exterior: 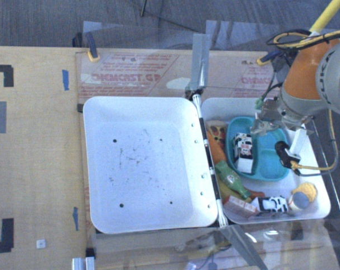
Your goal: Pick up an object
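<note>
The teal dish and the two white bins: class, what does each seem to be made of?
Teal dish: probably moulded plastic, smooth, evenly coloured, with a soft sheen. Left bin and right bin: likely thin formed plastic, matte white, with rounded corners and rolled rims; the left one is scuffed.

I've got one fixed camera above the bench (35,151), angled down, far enough back to frame both bins: left bin (102,117), right bin (321,201).

Teal dish (268,165) in right bin, tilted; small black-white-red toy (244,149) lying inside it.
</note>
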Tool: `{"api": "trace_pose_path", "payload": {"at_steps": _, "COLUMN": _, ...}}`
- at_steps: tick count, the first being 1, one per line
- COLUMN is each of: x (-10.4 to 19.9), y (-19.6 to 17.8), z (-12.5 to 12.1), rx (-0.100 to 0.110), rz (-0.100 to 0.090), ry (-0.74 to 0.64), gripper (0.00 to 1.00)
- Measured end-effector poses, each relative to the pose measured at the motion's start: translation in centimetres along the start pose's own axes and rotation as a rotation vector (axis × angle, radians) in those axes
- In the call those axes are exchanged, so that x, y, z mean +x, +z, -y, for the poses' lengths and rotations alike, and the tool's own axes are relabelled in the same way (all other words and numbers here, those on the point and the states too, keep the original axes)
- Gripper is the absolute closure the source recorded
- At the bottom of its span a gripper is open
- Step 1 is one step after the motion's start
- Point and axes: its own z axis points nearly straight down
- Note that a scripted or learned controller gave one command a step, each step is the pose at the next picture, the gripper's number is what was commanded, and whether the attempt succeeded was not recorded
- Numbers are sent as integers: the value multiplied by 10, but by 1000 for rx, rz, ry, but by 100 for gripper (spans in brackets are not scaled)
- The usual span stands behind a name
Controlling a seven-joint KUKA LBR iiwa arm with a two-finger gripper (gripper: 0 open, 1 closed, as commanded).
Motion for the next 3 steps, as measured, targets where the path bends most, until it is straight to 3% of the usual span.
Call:
{"api": "trace_pose_path", "payload": {"at_steps": 1, "x": -1, "y": -10, "z": -1, "rx": -3, "rz": 0, "ry": 2, "gripper": 100}}
{"api": "trace_pose_path", "payload": {"at_steps": 2, "x": 0, "y": -10, "z": -1, "rx": -3, "rz": 0, "ry": 2, "gripper": 0}}
{"api": "trace_pose_path", "payload": {"at_steps": 3, "x": -6, "y": 22, "z": 13, "rx": 10, "rz": -8, "ry": 121, "gripper": 0}}
